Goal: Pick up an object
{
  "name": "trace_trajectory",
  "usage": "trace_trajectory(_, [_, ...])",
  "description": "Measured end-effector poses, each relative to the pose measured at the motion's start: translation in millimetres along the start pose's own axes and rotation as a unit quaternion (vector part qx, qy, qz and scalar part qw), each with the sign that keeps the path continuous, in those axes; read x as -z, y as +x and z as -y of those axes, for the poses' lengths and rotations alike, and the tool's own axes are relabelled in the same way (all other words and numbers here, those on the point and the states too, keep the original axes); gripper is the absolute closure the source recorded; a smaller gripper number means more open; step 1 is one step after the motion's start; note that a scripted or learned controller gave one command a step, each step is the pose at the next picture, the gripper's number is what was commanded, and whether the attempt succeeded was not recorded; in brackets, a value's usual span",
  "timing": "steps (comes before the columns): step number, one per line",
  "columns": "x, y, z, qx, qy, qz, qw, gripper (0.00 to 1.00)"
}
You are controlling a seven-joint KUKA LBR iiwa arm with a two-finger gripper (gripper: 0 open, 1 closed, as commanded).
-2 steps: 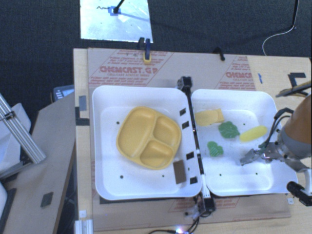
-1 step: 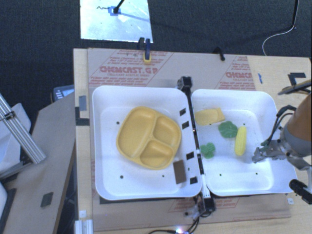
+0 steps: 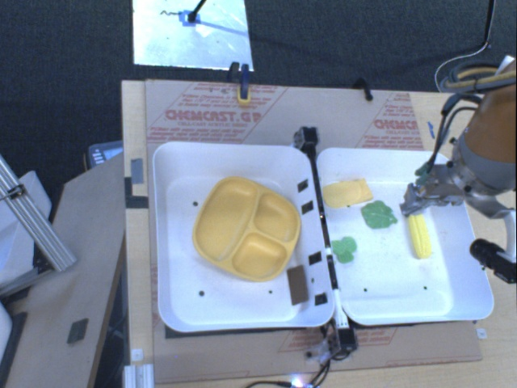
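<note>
Yellow plastic corn (image 3: 419,236) lies in the right bin (image 3: 464,309), and everything else sits off it: a flat green leaf piece (image 3: 378,214) just beside it toward the divider, a pale cheese slice (image 3: 347,192) beyond that, a small green lump (image 3: 344,249) farther still. The gripper (image 3: 414,203) hangs right above the corn's upper end, likely lining up a grab; I can't tell its grip state from here
</note>
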State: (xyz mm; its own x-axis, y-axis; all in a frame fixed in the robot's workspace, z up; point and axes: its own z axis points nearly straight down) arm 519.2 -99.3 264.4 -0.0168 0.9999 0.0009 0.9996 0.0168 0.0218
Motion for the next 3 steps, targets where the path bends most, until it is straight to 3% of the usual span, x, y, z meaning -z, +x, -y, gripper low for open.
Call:
trace_trajectory(1, [90, 81, -49, -0.001, 0.003, 0.0, 1.0, 1.0])
trace_trajectory(2, [176, 124, -115, -0.003, 0.003, 0.0, 1.0, 1.0])
trace_trajectory(3, [109, 69, -38, -0.011, 0.015, 0.001, 0.9998, 1.0])
